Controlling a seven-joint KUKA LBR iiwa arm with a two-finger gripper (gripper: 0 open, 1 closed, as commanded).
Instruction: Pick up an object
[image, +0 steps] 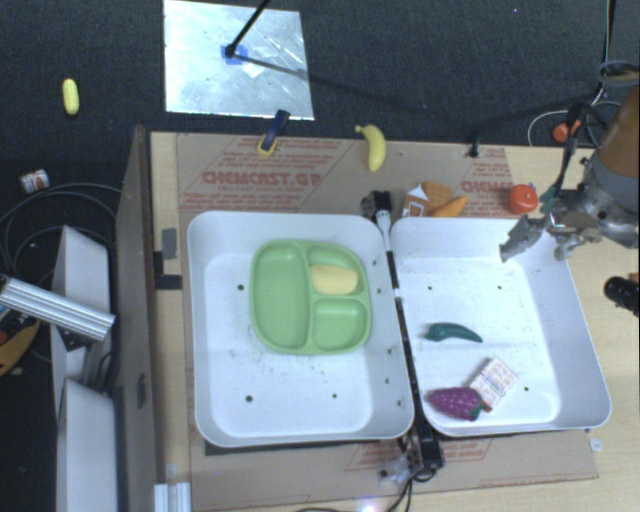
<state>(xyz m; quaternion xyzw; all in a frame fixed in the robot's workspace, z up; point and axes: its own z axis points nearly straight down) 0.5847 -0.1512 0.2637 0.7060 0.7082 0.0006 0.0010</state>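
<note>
Brown board bench (300, 175), glossy white bins (230, 420) (shallow), knobbly purple grapes (455, 402)

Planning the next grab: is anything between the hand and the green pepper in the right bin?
Nothing visible. The hand sits above the right bin's far right corner; bare white floor separates it from the green pepper.

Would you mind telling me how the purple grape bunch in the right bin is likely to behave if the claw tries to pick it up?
The purple grape bunch looks like a small toy, so probably light. Its bumpy, rounded surface may slip between fingers. It lies touching the small patterned packet, near the right bin front wall, so a push might shift both.
</note>
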